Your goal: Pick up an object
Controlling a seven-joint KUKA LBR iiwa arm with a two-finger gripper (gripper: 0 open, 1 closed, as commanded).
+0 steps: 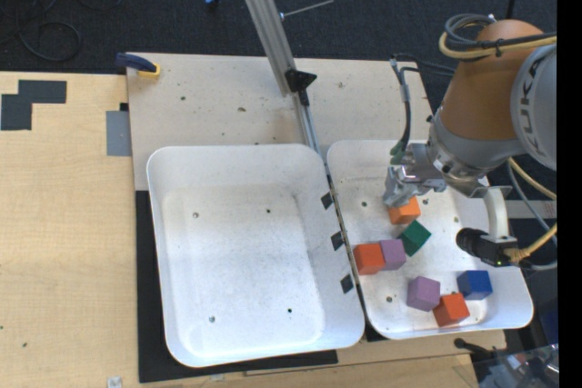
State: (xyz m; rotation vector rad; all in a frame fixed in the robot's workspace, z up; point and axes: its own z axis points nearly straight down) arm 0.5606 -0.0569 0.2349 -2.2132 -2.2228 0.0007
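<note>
My gripper (pixel 401 193) hangs over the upper middle of the right bin (pixel 364 168), directly above a small orange block (pixel 406 212) that lies just below its tip. Whether the block is touched or gripped cannot be made out. A green block (pixel 416 237) sits right beside the orange one, toward the front. Further forward lie a red-orange block (pixel 369 258) touching a purple block (pixel 394 253), then another purple block (pixel 423 293), an orange block (pixel 451 310) and a blue block (pixel 475 284).
The left bin (pixel 236 259) adjoins the right one, with black clips (pixel 337 239) along the shared rim. A slanted aluminium post (pixel 273 32) rises behind the bins. A blue and yellow clamp (pixel 136 64) sits at the bench's far left corner.
</note>
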